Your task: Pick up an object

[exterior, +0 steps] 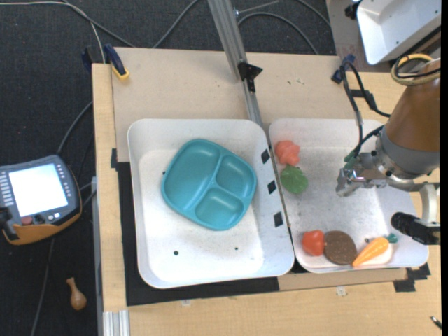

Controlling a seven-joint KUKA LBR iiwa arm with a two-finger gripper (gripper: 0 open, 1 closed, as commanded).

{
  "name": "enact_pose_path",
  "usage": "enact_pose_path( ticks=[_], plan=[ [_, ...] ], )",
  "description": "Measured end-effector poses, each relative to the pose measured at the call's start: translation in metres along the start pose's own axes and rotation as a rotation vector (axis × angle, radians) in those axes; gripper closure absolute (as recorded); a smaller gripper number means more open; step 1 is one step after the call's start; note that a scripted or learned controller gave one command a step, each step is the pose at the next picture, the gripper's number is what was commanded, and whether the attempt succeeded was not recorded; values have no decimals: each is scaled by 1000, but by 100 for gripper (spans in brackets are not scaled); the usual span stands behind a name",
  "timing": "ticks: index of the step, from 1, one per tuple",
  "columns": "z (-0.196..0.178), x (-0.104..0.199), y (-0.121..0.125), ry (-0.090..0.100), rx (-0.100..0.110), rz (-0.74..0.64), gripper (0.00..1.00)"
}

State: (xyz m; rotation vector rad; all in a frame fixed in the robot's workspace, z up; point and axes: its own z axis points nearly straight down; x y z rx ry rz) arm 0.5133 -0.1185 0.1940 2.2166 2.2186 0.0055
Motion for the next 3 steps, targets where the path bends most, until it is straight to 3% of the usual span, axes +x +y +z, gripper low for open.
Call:
enact_pose_path(
  ticks=[1, 3],
  plan=[
    [-54, 0, 2, 0, 0, -1, 100],
    [-54, 106, 51, 1, 4, -2, 100]
  ],
)
